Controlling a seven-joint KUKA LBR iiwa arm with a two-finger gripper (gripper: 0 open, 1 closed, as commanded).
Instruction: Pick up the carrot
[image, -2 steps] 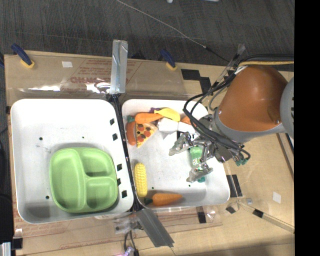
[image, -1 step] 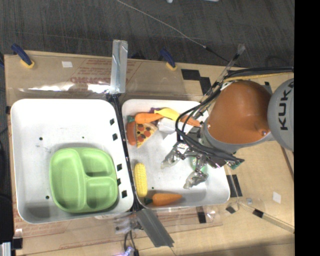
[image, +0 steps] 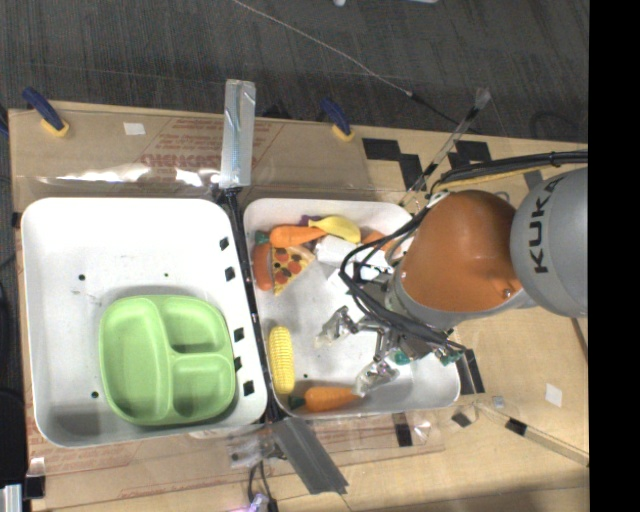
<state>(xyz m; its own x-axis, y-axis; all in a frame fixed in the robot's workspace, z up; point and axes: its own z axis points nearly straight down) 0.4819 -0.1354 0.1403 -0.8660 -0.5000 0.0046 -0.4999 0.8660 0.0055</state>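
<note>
Carrot (image: 330, 398) lies flat along the right bin's (image: 440, 395) near wall, beside the corn cob (image: 282, 358). Looks like light, stiff, slick plastic, tapered; we'd grip across the thick middle. Pincer (image: 358, 348) hangs just above it, fingers spread, holding nothing. Wall leaves little room. Green divided plate (image: 168, 357) in left bin.
</note>
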